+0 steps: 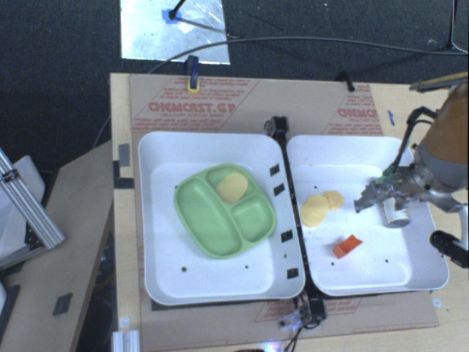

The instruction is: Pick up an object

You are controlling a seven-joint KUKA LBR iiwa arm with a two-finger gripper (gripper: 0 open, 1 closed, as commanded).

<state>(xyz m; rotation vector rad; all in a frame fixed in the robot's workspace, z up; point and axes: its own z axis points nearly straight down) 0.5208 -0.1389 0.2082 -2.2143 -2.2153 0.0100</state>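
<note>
In the right bin (366,277) lie a larger pale yellow lump (315,211), a smaller yellow piece (334,199) touching its upper right, and an orange block (347,246) nearer the front. My gripper (372,196) hangs low over the right half of this bin, pointing left, a short way right of the yellow pieces and above the orange block. A small silver cylinder (396,215) shows just below the wrist; I cannot tell whether it is a loose object or part of the hand. Nothing is visibly held.
The left bin (161,270) holds a green divided plate (212,222) with a yellow food piece (233,188) in its top compartment. A black divider (287,196) runs between the bins. The arm's orange band (448,134) rises at the right edge.
</note>
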